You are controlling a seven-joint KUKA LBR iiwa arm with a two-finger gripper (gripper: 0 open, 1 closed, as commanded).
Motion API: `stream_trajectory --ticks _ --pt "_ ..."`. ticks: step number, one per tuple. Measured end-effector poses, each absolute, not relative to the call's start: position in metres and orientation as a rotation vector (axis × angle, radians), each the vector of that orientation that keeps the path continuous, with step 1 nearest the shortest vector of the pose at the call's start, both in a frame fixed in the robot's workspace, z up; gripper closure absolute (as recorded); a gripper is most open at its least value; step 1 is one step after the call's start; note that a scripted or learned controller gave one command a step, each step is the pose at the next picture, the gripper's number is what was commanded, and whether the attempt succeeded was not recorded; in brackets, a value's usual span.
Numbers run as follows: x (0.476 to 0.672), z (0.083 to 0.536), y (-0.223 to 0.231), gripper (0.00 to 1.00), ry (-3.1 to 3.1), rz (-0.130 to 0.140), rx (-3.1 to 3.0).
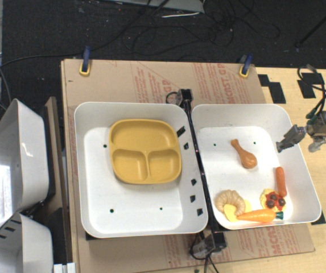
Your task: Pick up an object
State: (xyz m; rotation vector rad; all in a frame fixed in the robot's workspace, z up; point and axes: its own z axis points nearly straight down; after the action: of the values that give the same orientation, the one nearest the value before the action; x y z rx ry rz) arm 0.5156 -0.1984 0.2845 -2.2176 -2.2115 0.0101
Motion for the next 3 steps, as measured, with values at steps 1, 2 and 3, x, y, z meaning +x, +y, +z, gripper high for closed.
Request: stream_trajectory --ticks 1,2,3 --pt "0.518 0.290 -0.198 0.00 -2.223 0.001 -2.221" --pt "0.515 0.227 -0.195 0.00 -2.217 0.004 -2.220" --pt "0.517 0.184 -0.194 0.00 -2.218 0.003 -2.221"
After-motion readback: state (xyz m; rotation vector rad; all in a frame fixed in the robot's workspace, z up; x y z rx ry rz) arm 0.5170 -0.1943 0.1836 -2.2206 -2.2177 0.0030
